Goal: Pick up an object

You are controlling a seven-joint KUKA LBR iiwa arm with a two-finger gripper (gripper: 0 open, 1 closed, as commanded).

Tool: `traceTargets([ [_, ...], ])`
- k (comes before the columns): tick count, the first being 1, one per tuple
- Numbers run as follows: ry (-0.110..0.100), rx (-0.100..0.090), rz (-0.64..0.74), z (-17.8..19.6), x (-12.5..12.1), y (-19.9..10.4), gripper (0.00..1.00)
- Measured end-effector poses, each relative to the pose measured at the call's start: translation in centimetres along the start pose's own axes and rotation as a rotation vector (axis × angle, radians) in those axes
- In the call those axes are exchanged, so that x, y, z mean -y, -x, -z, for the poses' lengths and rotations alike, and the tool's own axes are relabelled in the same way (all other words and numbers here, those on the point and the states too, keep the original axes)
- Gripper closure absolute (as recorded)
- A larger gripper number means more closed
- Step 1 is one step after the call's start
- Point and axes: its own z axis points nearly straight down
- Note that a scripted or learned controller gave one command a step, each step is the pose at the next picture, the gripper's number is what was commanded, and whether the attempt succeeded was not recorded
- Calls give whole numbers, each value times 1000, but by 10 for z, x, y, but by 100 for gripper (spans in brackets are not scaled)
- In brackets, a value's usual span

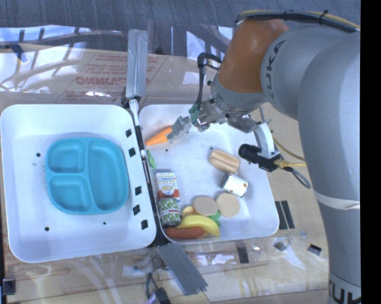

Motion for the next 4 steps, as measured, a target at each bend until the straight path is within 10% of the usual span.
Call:
traceTargets([
  [1,-1,0,7,-91,-34,33,0],
  [2,-6,1,11,-82,-33,33,100],
  [3,-7,1,11,-83,-33,33,0],
  [4,-8,-2,9,-99,-32,36,0],
])
